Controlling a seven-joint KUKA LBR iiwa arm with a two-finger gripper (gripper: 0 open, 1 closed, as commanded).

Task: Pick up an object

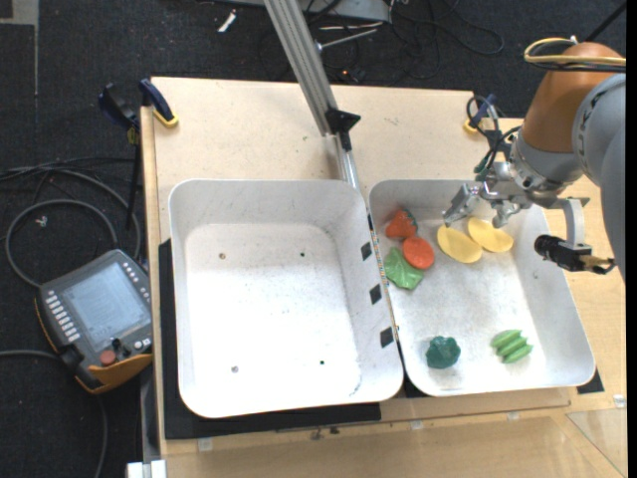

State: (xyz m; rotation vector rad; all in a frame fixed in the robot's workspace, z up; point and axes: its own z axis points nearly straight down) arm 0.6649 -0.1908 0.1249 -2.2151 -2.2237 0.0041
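My gripper [483,207] hangs over the far part of the right bin [552,317], its fingers spread open just above and left of two yellow pieces [473,241] lying side by side. Nothing sits between the fingers. To the left, near the bin's divider, lie a red-orange piece [400,224], an orange round piece [419,254] and a light green piece [403,272]. At the near end rest a dark green broccoli-like piece [442,352] and a bright green ridged piece [512,346].
The left bin [199,267] stands beside the right one. A slanted metal pole [304,53] runs down to the bins' shared far corner. Clamps [154,103] sit on the bench's far corners. A teach pendant [95,312] lies off the bench at left.
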